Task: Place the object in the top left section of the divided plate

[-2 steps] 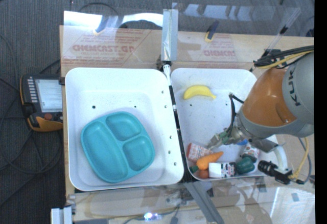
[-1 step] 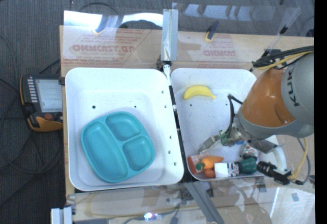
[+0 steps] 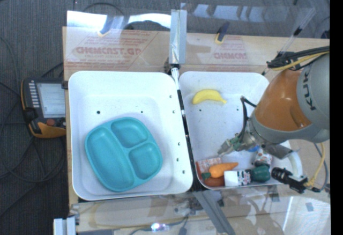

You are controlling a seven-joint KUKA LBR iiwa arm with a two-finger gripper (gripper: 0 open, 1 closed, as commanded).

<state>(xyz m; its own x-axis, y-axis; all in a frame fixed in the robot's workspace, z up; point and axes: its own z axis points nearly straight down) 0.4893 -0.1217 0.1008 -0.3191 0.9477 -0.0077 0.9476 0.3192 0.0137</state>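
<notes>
Left bin: shallow white plastic bin (image 3: pixel 80 100) on the left half of the surface.
Plate: turquoise plastic divided plate (image 3: pixel 124 153) with three sections, lying flat in the left bin toward its front edge, turned at a slant.
Right bin: shallow white plastic bin (image 3: pixel 225 81) just beside the left one, their inner walls touching.
Banana: small yellow toy banana (image 3: pixel 208 97), lying alone near the back edge of the right bin, well apart from the plate.
Front-edge cluster: orange toy carrot (image 3: pixel 223 167), red rounded piece (image 3: pixel 213 180), small white block (image 3: pixel 231 178) and dark green rounded toy (image 3: pixel 260 174), packed along the front edge of the right bin.
Arm: grey with orange band (image 3: pixel 281 105), over the right bin's right side.
End effector: metal two-finger end effector (image 3: pixel 230 146), low in the right bin just behind the carrot; open or closed, cannot tell.
</notes>
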